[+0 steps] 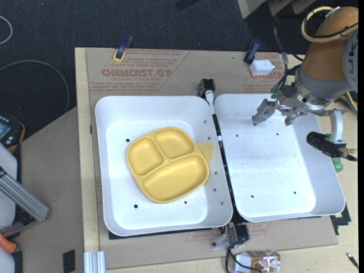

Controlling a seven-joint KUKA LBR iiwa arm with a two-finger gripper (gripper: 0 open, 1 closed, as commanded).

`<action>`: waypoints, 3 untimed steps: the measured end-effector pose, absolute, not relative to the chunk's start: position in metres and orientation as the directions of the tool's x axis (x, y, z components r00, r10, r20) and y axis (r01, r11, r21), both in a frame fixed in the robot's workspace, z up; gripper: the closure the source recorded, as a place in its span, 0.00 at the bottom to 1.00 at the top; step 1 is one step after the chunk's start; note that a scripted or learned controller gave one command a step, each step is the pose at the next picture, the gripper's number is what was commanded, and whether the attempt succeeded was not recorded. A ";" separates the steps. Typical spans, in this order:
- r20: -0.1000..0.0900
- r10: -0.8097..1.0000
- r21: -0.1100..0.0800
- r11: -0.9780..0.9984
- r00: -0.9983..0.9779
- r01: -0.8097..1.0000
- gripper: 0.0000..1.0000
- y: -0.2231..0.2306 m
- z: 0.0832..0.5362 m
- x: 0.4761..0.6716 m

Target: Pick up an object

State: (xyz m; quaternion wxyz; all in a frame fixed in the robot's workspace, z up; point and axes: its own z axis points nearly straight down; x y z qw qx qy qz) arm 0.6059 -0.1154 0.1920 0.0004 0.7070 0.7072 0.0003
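One yellow divided tray (166, 164) lay in the left bin (108, 152), toward the counter's left edge. Further right, over the right bin's (284, 175) far edge: tool (277, 111) spread, pinching nothing. Judged barely begun; grasp and lift remained.

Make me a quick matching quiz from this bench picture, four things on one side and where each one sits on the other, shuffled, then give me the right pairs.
Things:
1. yellow divided plate
2. gripper
3. blue and yellow clamp
4. small white block

Places:
A. over the far part of the right bin
B. on the cardboard past the right bin's far edge
C. lying in the left bin
D. at the cardboard's far edge, beyond the left bin

Pairs: 1-C, 2-A, 3-D, 4-B
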 end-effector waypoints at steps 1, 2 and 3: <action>0.001 1.000 0.009 0.006 -0.006 1.000 0.00 -0.068 0.275 0.566; 0.004 1.000 0.012 0.011 -0.011 1.000 0.00 0.009 0.376 0.498; 0.000 1.000 0.004 0.002 -0.002 1.000 1.00 0.004 0.380 0.500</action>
